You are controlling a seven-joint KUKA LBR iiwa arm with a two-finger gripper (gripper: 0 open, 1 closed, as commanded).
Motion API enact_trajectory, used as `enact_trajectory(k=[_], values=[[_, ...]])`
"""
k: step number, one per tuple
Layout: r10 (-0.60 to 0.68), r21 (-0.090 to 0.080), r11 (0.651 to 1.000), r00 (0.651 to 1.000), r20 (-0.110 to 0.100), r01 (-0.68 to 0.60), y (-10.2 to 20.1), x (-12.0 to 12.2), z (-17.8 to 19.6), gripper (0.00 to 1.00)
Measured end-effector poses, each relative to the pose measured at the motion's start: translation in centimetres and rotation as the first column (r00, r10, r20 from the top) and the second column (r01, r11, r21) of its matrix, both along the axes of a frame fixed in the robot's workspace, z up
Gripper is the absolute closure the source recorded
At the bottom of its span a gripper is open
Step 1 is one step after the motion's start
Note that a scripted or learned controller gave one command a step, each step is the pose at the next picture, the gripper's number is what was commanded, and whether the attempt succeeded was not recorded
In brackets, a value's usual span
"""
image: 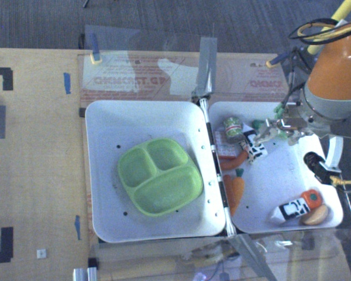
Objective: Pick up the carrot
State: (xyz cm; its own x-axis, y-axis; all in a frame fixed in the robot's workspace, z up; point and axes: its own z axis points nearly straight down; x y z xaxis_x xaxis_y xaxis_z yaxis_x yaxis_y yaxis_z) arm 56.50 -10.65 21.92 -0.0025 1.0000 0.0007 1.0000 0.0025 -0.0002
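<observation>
The carrot (234, 193) is orange with a small green top and lies in the right bin (269, 177) against its left wall, pointing toward the front. My gripper (256, 147) reaches in from the right and hangs over the back-left part of that bin. It is behind the carrot and slightly to its right, above a red item (232, 160). Nothing from the bin is visibly held by it.
A green-labelled can (233, 126) and a red packet (224, 149) sit at the right bin's back left. A small bottle with an orange cap (299, 206) and a tan roll (316, 215) lie at its front right. The left bin (105, 127) holds a green divided plate (159, 176).
</observation>
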Motion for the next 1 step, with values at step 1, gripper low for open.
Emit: enact_trajectory(k=[1], values=[[0.064,-0.001,0.998,0.998,0.004,-0.064,-1.89,-8.24,-13.24,0.0]])
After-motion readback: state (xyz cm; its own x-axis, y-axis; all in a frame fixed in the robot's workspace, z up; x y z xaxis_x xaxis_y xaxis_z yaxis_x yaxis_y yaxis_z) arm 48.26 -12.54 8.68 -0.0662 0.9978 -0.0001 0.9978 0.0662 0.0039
